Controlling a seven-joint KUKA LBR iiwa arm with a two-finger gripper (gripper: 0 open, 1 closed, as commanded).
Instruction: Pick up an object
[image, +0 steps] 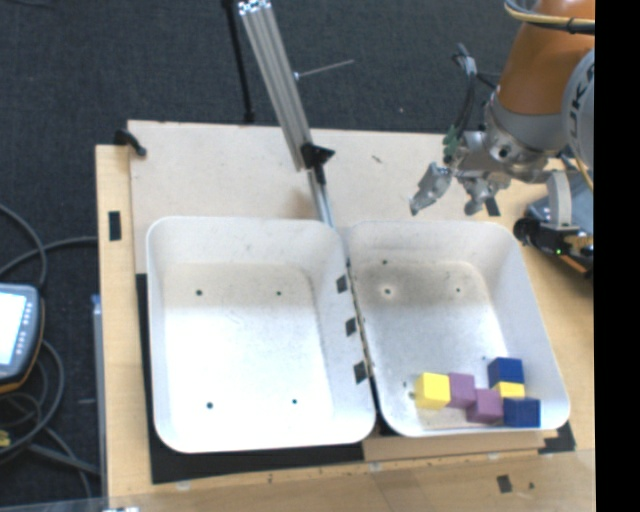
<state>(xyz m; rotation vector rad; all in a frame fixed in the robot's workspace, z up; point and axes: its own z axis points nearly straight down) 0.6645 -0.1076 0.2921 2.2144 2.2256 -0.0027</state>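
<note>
A grey robot arm with an orange band reaches in from the right, its 2-finger metal gripper (452, 198) hanging above the far rim of the right shallow white plastic bin (520, 270). The fingers look spread apart, with nothing between them.

The things to pick lie well away from it, in the near right corner of that bin: a yellow cube (434, 389), 2 purple blocks (476, 397) touching it, and blue blocks (512, 392) with a small yellow piece between them, all bunched tight.

This appears to be the approach step, before any grasp. The next move likely calls for travelling toward the near corner and descending.

The blue blocks sit against the bin wall, leaving little finger room. The yellow cube's left side faces open floor. The left white bin (165, 330) sits alongside.
</note>
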